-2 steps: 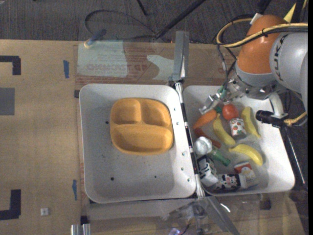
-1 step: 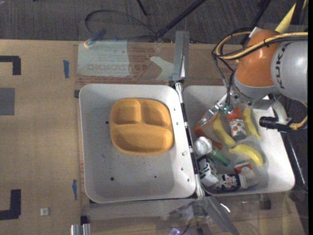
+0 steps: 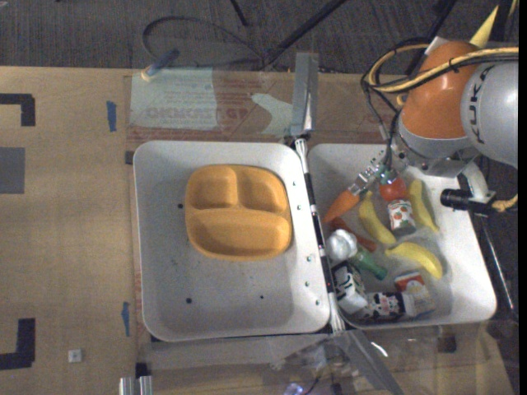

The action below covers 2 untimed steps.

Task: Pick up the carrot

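The carrot (image 3: 338,207) lies slanted in the right bin (image 3: 482,290), close to its left wall, with its orange body pointing down-left and its green top up-right. My gripper (image 3: 372,174) hangs right at the carrot's green end, below the arm's orange band (image 3: 439,89). From this angle I cannot make out whether it touches the carrot.
Around the carrot lie three bananas (image 3: 375,220), a red tomato-like item (image 3: 392,190), a small juice carton (image 3: 401,216), a white bottle (image 3: 342,243) and cow-patterned items (image 3: 387,304). The left bin (image 3: 156,303) holds an orange divided plate (image 3: 239,212). A ridge separates the bins.
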Motion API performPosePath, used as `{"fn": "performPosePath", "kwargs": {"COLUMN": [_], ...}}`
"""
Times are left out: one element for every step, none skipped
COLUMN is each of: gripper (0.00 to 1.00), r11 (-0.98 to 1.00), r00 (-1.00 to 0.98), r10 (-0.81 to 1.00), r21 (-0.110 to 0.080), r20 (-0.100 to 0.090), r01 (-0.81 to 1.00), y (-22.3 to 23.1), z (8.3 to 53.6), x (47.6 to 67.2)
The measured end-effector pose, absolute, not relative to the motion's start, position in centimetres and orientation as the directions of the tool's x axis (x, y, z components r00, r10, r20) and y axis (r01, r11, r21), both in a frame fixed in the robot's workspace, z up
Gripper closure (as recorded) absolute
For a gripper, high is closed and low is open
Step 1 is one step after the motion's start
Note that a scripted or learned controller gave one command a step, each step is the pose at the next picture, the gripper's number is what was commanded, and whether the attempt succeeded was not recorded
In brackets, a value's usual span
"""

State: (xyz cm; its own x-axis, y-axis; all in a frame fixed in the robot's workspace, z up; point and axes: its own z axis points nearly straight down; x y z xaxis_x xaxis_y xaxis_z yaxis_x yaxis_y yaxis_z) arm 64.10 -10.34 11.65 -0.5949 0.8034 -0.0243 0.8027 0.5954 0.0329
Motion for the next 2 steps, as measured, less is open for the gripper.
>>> {"fn": "performPosePath", "kwargs": {"gripper": [1.00, 1.00], "r11": [0.694, 0.935], "r00": [-0.694, -0.935], "r10": [0.720, 0.354], "r21": [0.005, 0.002], "r20": [-0.005, -0.003], "r01": [0.720, 0.354], "y": [-6.2, -10.3], "z": [35.2, 29.1], "x": [65.9, 62.6]}}
